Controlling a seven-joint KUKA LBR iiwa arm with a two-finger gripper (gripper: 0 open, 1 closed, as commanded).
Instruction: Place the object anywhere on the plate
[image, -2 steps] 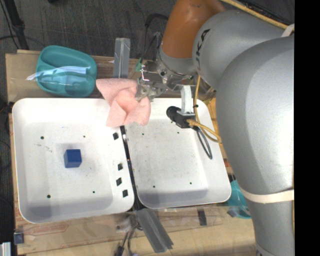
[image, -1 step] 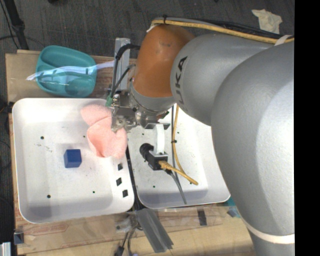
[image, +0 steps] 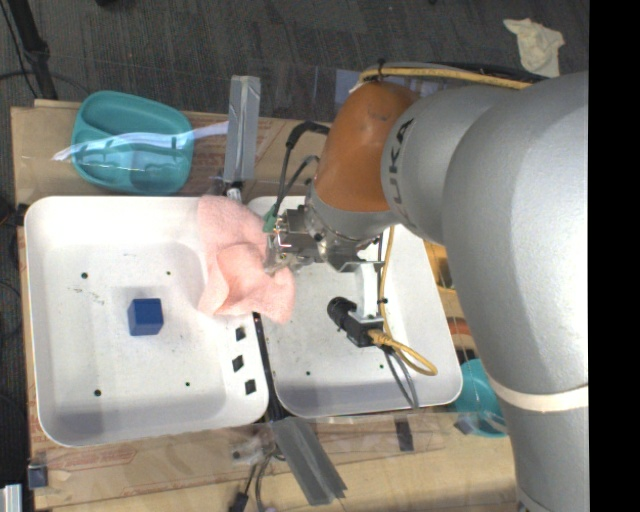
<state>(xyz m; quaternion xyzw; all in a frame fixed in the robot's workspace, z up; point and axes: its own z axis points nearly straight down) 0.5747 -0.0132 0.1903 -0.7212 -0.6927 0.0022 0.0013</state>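
Observation:
A small blue cube (image: 146, 316) lies on the floor of the left white bin (image: 60, 260). A crumpled pink cloth (image: 240, 265) drapes over the wall between the two bins, mostly on the left bin's right side. The arm's wrist and gripper (image: 283, 243) hang right at the cloth's right edge, over the left part of the right bin (image: 330, 385). The orange band and grey arm cover the gripper from above. I see no plate.
A teal plastic scoop (image: 130, 140) rests on the bench behind the left bin. A black cable fitting (image: 350, 320) with a yellow hose sits over the right bin. The big grey arm covers the right side of the bench.

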